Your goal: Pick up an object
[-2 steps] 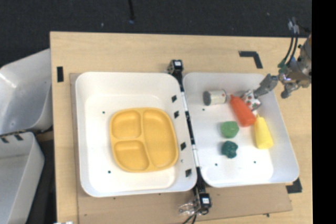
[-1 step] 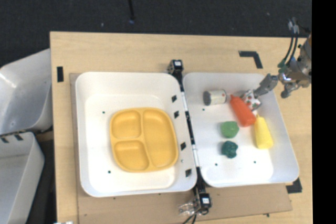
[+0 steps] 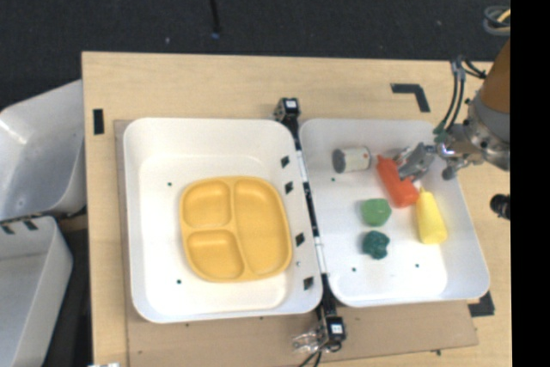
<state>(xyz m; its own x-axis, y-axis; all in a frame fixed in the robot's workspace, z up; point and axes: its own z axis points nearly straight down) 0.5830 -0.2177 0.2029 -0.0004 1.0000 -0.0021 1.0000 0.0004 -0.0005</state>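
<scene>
The right bin (image 3: 455, 271) holds an orange carrot-shaped piece (image 3: 396, 181), a yellow piece (image 3: 430, 217), a light green round piece (image 3: 375, 211), a dark green piece (image 3: 375, 244) and a small grey and white cylinder (image 3: 351, 159). My gripper (image 3: 417, 162) reaches in from the right and hangs over the upper end of the orange piece, its fingers apart. Nothing shows between them. The arm's wrist with its orange band stands at the right edge of the view.
The left bin (image 3: 146, 271) holds a yellow divided plate (image 3: 235, 228). A black clip (image 3: 286, 108) sits at the top of the seam between the bins, and another clip (image 3: 331, 327) at the bottom. A white container (image 3: 34, 159) stands off the bench's left side.
</scene>
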